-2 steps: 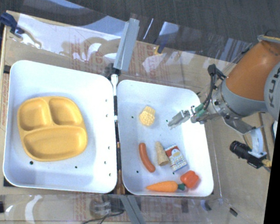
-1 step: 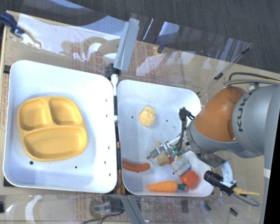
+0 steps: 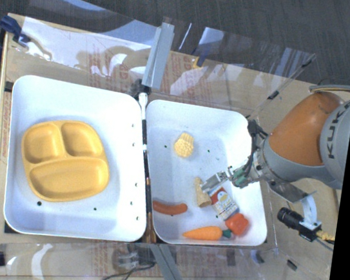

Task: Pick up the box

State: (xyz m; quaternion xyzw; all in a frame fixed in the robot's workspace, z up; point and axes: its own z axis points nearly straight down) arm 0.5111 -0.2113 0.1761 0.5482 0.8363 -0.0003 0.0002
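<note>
**Asker:** Where is the box, and what is the arm doing?

**Onlooker:** Two shallow white bins sit side by side on the bench. The box (image 3: pixel 224 204), a small carton with a red and white label, lies tilted in the right bin (image 3: pixel 165 118), near its right wall and toward the near edge. The grey arm with its orange band (image 3: pixel 301 130) reaches in from the right, and its gripper (image 3: pixel 221 179) hangs low just above and beside the box's far end. It looks lined up for a grasp.

**Asker:** Is it holding the box?

**Onlooker:** I see nothing between the fingers, so I would not say so. The tip is small and dark against the clutter, and I cannot tell whether it is apart or together.

**Asker:** What else is close by?

**Onlooker:** Plenty. A tan piece of toy food (image 3: pixel 203 194) touches the box on its left. A red pepper (image 3: pixel 237 224) sits just near of it, with a carrot (image 3: pixel 203 233) along the near wall and a sausage (image 3: pixel 169 208) further left. A yellow corn cob (image 3: pixel 184 145) lies well apart, toward the far side. The crowding leaves little room to close around the box alone.

**Asker:** And the left bin?

**Onlooker:** The left bin (image 3: pixel 26 91) holds a yellow divided plate (image 3: pixel 64 160), well away from the action.
</note>
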